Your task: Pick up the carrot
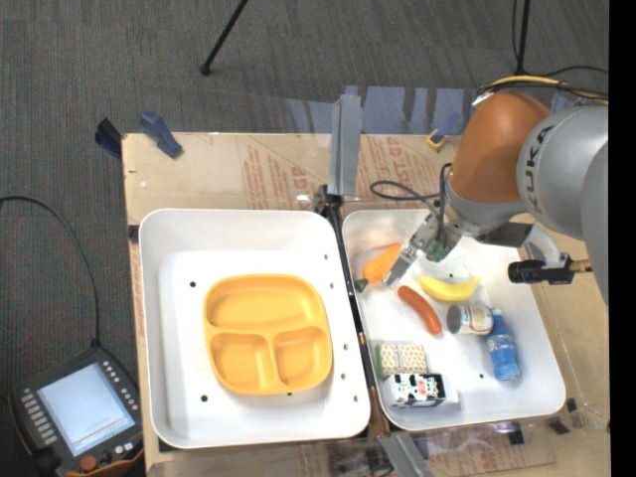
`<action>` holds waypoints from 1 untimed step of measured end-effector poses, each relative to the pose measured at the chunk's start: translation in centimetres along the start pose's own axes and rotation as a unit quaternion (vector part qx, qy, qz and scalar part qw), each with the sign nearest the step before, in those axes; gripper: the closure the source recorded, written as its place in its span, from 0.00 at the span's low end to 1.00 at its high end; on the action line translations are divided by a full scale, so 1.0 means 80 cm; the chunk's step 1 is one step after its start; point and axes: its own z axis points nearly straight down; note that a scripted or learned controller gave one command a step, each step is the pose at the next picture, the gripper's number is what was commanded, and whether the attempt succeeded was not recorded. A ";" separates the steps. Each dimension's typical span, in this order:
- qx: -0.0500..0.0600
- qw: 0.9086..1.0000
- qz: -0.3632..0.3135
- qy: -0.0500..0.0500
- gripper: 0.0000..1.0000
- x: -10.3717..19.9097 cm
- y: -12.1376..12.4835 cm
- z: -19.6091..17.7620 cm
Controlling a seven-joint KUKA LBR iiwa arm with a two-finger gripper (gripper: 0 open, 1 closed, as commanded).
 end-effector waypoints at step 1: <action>-0.002 1.000 0.002 -0.001 1.00 -0.002 0.000 -0.012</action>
